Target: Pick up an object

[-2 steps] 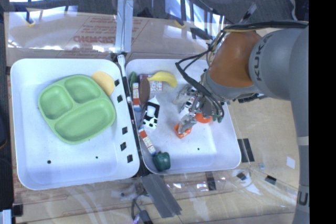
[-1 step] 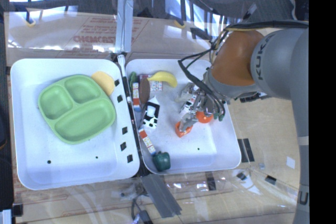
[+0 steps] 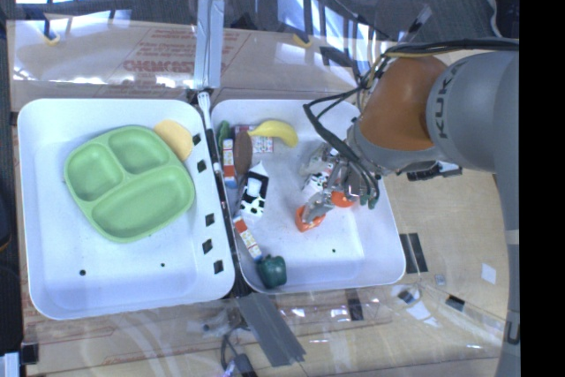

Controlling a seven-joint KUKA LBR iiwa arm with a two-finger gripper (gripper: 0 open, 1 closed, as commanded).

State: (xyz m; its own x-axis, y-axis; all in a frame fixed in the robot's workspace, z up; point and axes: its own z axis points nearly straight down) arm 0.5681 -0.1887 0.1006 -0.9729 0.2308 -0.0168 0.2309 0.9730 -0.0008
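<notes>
Two white bins on worktop, gripper [image 3: 340, 190] low in right bin [image 3: 380, 243] over orange object [image 3: 311, 214], finger state impossible to tell, nothing visibly lifted, so grasp and raise apparently left to do

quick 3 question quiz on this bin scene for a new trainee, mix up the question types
1. True or false: the green divided plate lies in the right bin.
2. Which thing lies nearest the gripper? A) banana B) orange object C) dark green object
3. Fill in: the yellow piece by the plate's upper right edge is in the ____ bin.

Key: 1 false, it lies in the left bin. 2 B. 3 left.
</notes>
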